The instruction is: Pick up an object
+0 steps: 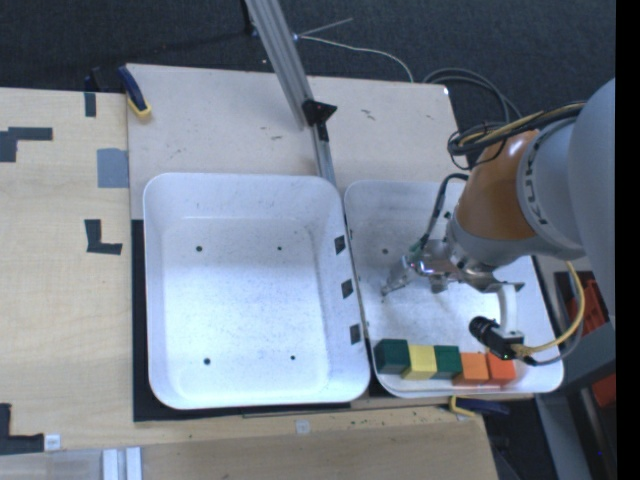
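A row of blocks lies along the front wall of the right bin (pixel 372 208): a dark green block (pixel 392 356), a yellow block (pixel 421 360), another green block (pixel 446 359) and an orange block (pixel 481 367). My gripper (pixel 418 271) hangs low over the middle of the right bin, well behind the blocks and apart from them. Its metal fingers look slightly spread, with nothing visible between them. The orange-banded wrist (pixel 495 203) covers the bin's right part.
The left bin (pixel 160 268) stands beside the right one, their walls touching in the middle. A slanted metal post (pixel 290 58) rises behind the bins. Cables (pixel 480 133) loop at the back right, and a black connector (pixel 493 336) hangs near the orange block.
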Controlling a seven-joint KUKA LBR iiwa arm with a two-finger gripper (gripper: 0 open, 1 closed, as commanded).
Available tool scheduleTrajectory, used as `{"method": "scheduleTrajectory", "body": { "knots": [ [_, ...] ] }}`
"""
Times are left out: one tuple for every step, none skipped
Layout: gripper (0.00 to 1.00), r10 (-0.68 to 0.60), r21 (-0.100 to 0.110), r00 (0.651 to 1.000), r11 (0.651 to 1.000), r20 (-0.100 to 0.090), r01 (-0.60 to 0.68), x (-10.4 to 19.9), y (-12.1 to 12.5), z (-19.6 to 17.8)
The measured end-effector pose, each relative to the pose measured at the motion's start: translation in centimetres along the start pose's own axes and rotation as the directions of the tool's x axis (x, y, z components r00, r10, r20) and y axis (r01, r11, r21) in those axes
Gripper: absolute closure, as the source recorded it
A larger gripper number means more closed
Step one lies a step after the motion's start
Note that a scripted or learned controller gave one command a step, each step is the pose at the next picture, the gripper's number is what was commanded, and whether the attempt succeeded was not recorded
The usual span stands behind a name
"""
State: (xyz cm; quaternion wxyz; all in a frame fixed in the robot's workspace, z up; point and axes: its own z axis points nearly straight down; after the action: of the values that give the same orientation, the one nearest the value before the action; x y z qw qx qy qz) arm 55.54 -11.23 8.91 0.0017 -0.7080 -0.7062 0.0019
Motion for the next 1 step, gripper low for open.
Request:
{"method": "scheduleTrajectory", "body": {
  "knots": [
    [0.00,-0.004,-0.003,1.000,1.000,-0.001,0.004,1.10,0.44,-0.25]
  ]
}}
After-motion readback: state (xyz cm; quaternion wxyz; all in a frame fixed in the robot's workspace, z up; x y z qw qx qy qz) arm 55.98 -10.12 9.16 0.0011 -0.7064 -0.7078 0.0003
